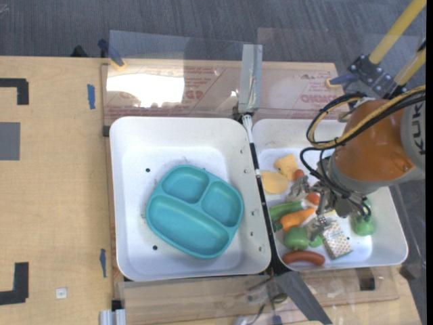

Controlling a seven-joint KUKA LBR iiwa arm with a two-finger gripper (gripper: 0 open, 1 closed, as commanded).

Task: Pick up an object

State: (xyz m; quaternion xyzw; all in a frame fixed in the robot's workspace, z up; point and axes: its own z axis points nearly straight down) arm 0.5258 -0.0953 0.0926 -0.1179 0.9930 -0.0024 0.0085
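The bench [47, 181] carries 2 white bins side by side. The left bin [128, 147] holds a teal plate [195, 210] with 3 compartments, lying slightly tilted toward the lower right of that bin. No food sits on the plate.

The right bin [392, 242] holds a crowd of toy food. Near its upper left lie 2 pale yellow pieces [276, 180], one above the other and close together. Below them, along the left side, lie a green pepper [284, 209] and an orange carrot [295, 219], touching or nearly so. A rounder green piece [295, 237] sits under the carrot, and a red sausage [304, 257] lies along the bin's lower edge. Just right of these is a speckled white block [336, 241], tilted. A green piece [364, 225] lies further right, near the arm.

The arm [369, 144] comes in from the right, its orange band over the bin's upper right part, black cables looping around it. The gripper [318, 205] hangs over the middle of the food, just above the carrot and beside the speckled block. Whether its tips are spread or closed cannot be told from this angle, as clutter and the wrist hide them. Nothing is plainly seen between them.
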